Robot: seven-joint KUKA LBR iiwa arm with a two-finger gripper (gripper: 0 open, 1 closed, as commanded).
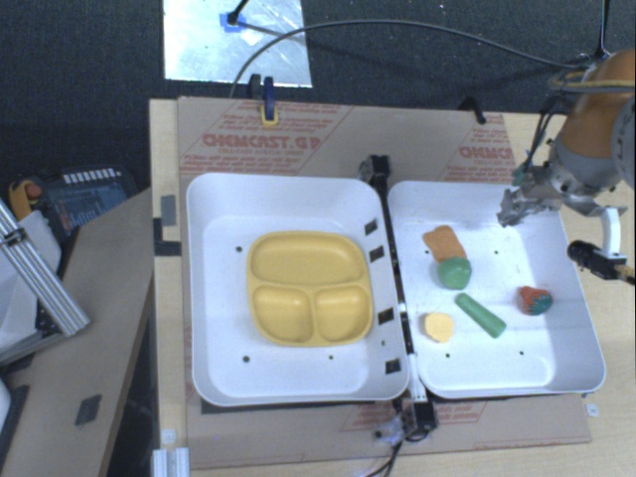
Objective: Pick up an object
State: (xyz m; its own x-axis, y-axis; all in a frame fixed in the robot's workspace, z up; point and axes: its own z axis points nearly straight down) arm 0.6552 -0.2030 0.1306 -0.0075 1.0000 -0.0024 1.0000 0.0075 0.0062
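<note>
Nothing is lifted yet. The arm is reaching in from the right, and its tool (515,207) is hanging over the far right part of the right bin (566,366), with nothing visible in its grip. How far open it is, I cannot tell; the tip is small and dark against the white.

Candidate objects are all lying in the right bin:
- an orange block (441,240), nearest the tool, toward the middle of the far half
- a green round piece (455,272), touching the orange block on its near side
- a green stick (480,316), lying at a slant, near the middle
- a yellow piece (437,326), just left of the stick
- a red and teal piece (535,300), off to the right

The left bin (214,266) is carrying a yellow divided tray (303,286), its three compartments looking bare.

Remaining: choosing a target, descending, closing, lifting. So the task is sitting at its start.

Hard to make out: the tool seems above the bin floor, not touching it, though the slanting view makes height uncertain. The arm's upper part is cut off at the right edge. The red and teal piece is too small to identify.
</note>
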